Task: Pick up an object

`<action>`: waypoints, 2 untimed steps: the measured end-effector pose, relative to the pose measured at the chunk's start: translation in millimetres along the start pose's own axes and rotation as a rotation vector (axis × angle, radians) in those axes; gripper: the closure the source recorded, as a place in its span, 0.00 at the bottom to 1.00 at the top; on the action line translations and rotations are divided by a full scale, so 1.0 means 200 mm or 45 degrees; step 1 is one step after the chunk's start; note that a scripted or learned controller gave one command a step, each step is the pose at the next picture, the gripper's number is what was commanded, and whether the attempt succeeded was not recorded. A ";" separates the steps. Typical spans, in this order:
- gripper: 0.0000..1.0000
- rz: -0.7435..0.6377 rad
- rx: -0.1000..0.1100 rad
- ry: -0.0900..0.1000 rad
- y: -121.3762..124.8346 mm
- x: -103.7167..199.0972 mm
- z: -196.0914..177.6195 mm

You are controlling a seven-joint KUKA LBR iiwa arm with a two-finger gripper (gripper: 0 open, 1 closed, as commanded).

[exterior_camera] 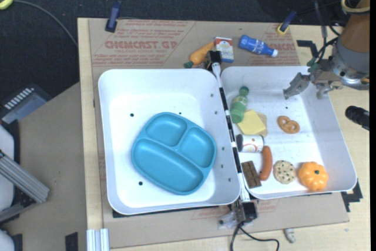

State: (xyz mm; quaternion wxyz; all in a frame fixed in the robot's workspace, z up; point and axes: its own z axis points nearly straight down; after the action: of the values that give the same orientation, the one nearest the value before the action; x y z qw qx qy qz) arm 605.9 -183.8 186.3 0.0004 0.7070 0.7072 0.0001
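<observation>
Pumpkin [312, 176] sits at the right bin's [338, 126] near right corner; end effector [299, 86], fingers spread and empty, hangs over the bin's far edge, pretzel [288, 124] just nearward of it and closest, cookie [284, 171] farther toward the near edge.

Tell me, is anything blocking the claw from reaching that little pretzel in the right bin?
Nothing visible is. The gripper hangs above bare bin floor up and right of the pretzel; the cheese wedge lies left, apart.
</observation>
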 end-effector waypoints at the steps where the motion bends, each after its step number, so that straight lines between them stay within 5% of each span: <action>1: 0.00 0.001 0.003 0.000 -0.21 -0.10 0.36; 2: 0.00 0.000 -0.003 -0.002 -0.15 0.10 0.50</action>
State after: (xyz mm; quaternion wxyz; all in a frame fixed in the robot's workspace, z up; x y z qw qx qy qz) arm 576.7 -164.4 85.8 0.0016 0.7069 0.7073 0.0005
